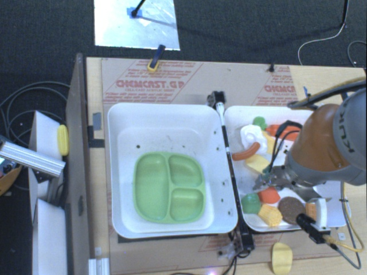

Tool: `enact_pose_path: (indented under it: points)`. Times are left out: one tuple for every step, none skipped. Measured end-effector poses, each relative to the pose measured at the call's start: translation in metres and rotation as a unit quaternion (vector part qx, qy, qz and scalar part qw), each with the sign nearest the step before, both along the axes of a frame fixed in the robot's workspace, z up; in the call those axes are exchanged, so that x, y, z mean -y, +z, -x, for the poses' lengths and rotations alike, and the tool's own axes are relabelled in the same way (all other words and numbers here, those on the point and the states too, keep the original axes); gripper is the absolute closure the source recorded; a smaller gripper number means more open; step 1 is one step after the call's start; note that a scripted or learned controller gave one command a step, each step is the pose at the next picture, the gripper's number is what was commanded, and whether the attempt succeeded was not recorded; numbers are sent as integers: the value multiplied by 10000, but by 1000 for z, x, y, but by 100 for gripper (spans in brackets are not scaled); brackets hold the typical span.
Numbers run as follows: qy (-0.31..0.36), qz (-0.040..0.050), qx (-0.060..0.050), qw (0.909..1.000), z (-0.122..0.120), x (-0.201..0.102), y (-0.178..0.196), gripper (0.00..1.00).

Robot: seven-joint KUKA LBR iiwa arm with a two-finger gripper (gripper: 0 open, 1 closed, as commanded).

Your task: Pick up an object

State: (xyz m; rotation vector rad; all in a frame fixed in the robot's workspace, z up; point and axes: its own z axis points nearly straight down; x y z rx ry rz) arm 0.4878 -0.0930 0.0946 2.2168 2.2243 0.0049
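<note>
Two white bins sit side by side on the bench. The left bin (123, 130) holds one thing – a green tray (169, 187) with three compartments, lying flat toward the bin's near half. Nothing can be seen in its compartments.

The right bin (238, 118) holds a heap of toy food. At the far end lies a small green piece (259, 121), with a white piece (251, 135) just in front of it and an orange piece (274, 129) beside that, partly under the arm. A sausage (245, 152) lies at a slant near the divider between the bins, and a yellow block (257, 163) sits just beside it. At the near end a green ball (250, 202) sits close to the divider, a red ball (268, 196) touches it on the right, a yellow lump (270, 215) lies in front of both, and a brown disc (291, 208) rests just beside the lump.

The arm (321, 148) reaches in from the right and covers much of this bin. The gripper (268, 179) points down into the heap – its tip is between the yellow block and the red ball, seemingly touching or just above the red ball. Whether the jaws are spread or closed cannot be told, and nothing is seen held between them.

Outside the bins, a yellow piece (281, 256) lies on the bench by the near edge
</note>
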Motion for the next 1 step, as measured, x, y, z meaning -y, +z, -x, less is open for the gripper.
enact_pose_path:
  points:
    - [37,10,46,10000,-67,-55,95,100]
